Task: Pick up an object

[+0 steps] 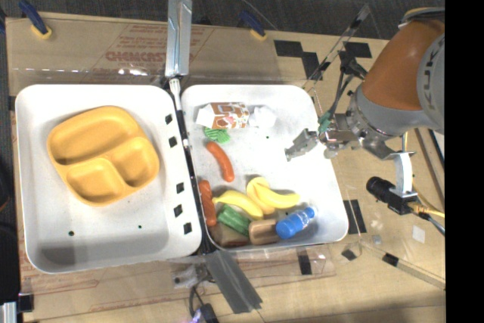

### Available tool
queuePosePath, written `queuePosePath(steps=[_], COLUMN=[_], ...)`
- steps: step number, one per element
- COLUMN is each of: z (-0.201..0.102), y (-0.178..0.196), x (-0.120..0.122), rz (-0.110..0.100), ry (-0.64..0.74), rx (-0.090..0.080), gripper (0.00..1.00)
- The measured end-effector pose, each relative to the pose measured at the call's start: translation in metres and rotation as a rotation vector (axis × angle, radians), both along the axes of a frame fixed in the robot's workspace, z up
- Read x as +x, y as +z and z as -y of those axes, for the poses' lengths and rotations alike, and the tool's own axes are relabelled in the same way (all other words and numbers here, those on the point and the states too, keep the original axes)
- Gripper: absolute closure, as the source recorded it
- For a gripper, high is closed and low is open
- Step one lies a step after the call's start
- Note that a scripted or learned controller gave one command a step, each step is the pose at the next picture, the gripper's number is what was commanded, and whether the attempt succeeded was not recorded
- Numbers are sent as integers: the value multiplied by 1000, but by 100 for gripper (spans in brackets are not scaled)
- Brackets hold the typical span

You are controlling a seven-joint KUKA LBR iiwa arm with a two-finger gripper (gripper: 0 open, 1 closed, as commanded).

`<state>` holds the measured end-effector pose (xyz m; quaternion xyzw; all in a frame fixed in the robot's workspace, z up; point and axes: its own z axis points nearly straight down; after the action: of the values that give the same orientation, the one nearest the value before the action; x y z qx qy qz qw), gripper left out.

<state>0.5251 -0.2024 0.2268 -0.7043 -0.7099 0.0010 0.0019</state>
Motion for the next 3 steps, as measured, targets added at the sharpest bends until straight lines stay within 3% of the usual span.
queuePosePath(steps=[1, 2, 3], z=[-21, -57, -81], y=[-101, -100, -96], x=[-40, -15, 76], rz=[-6, 1, 1], ry=[-219, -296, -356], rx=[1, -1, 0], gripper=[0, 0, 0])
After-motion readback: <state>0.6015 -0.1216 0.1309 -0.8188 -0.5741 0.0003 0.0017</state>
